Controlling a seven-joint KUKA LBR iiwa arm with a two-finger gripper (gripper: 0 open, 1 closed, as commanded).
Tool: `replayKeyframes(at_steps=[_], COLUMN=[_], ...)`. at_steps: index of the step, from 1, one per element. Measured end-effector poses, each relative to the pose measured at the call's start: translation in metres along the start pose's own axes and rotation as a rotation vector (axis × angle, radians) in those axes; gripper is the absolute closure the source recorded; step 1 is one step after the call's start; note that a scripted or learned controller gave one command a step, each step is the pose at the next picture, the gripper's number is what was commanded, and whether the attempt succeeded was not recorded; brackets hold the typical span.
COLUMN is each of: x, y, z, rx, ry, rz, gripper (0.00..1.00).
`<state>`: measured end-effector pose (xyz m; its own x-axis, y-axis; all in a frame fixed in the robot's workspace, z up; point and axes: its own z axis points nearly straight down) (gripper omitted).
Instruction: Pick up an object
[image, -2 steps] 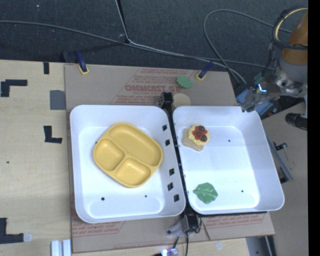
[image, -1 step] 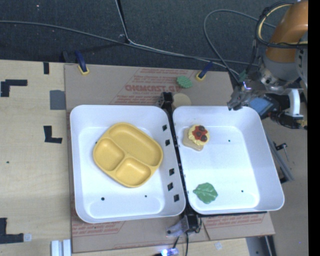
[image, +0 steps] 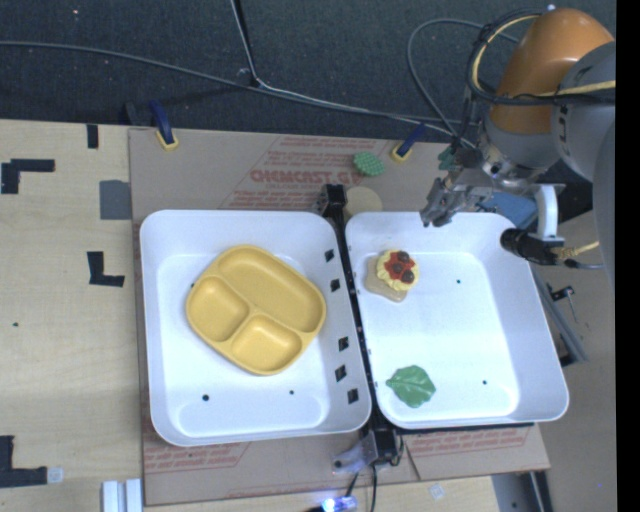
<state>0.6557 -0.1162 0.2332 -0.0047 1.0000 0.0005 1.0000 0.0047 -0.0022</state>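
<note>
Toy sandwich lies below-left of hand.

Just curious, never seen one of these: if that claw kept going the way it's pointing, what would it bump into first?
Probably the far rim of the right bin, under the gripper; depth is hard to judge from above.

A: How much room is in the right bin?

B: Plenty. Its middle floor lies bare between the small food piece near the back-left corner and the green leaf near the front edge, well apart.

A: And the left bin?

B: The yellow divided tray takes up most of its centre; only margins along the walls stay open.

A: Anything overhead?

B: The pincer hangs over the right bin's back rim, with cables looping behind it.
</note>
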Motion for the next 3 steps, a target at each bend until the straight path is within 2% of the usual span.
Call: replayKeyframes(at_steps=[1,3], x=[0.046,0.15], y=[0.006,0.001], z=[-0.002,0.02], rx=[-0.001,0.0], ry=[0.0,-0.001], rz=[0.0,0.001], gripper=[1.0,1.0])
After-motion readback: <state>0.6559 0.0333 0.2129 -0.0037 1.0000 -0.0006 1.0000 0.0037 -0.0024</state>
